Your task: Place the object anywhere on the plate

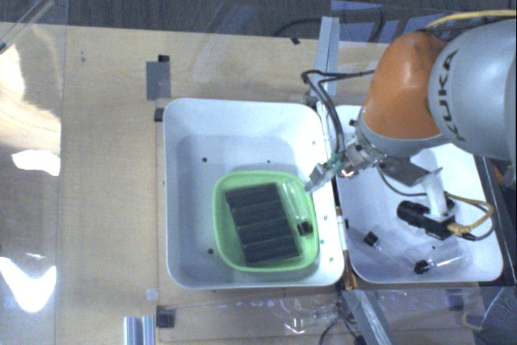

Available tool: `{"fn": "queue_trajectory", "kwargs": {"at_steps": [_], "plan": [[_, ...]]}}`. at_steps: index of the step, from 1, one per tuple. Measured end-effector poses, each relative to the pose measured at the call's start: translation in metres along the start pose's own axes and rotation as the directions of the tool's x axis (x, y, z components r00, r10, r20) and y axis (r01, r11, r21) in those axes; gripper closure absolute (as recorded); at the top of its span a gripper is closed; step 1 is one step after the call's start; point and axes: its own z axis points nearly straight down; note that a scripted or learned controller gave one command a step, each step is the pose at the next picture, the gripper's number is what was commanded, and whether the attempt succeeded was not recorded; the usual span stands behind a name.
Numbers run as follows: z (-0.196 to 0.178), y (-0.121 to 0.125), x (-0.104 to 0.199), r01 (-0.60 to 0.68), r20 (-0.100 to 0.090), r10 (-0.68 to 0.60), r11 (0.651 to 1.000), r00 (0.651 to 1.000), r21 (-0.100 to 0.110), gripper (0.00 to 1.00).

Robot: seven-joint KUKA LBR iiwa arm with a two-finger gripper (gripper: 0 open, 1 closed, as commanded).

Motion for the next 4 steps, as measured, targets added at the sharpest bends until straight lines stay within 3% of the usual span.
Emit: {"fn": "queue_trajectory", "kwargs": {"at_steps": [1, 2, 3, 4], "plan": [[0.0, 0.0, -0.066, 0.109, 0.002, -0.109, 0.994, 0.994, -0.001, 0.0], [-0.134, -0.021, -0.161, 0.149, 0.003, -0.149, 0.989, 0.989, -0.001, 0.0], [-0.146, -0.018, -0.161, 0.156, 0.011, -0.156, 0.988, 0.988, -0.007, 1.0], [-0.052, -0.008, -0.074, 0.331, -0.001, -0.331, 0.943, 0.943, 0.001, 1.0]]}}
